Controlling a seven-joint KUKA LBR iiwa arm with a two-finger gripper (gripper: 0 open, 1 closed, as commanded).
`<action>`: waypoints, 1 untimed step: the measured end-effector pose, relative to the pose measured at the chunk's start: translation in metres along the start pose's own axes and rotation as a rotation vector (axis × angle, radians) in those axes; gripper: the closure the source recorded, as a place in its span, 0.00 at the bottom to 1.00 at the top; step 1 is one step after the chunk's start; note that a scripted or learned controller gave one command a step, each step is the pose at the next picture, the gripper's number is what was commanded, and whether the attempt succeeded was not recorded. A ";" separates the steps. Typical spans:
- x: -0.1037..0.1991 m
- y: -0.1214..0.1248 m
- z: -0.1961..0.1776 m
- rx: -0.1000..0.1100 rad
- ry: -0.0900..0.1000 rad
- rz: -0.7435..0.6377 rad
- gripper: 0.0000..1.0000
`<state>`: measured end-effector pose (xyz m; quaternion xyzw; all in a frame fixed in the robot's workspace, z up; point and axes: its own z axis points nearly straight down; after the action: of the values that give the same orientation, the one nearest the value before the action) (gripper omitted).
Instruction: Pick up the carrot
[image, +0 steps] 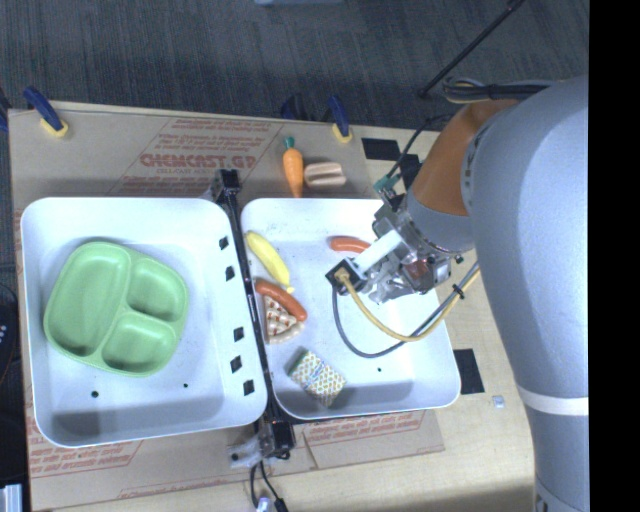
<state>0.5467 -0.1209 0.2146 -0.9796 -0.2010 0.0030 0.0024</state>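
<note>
The small orange carrot with a green top (291, 168) lies on the cardboard-covered bench, just outside the far edge of the right-hand shallow white bin (420, 385), near that bin's far-left corner and beside a small bun-like sandwich toy (324, 176). It is untouched; the pick has not begun.

The grey arm's gripper (392, 270) hangs over the right half of the right bin, near a short red sausage (348, 243), well apart from the carrot. Whether it is open or closed cannot be told (cabling and housing obscure it). Nothing is seen held.

Also in the right bin: a yellow banana (268, 258), a longer red sausage (280, 297) and a patterned packet (318, 376). The left bin (40, 400) holds a green compartment plate (116, 308).

Judged remaining: travel beyond the far edge, descent, grasp, lift.
</note>
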 end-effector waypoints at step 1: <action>-0.027 0.024 -0.090 -0.002 0.003 0.140 1.00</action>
<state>0.5317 -0.1539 0.3043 -0.9913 -0.1318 0.0013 0.0015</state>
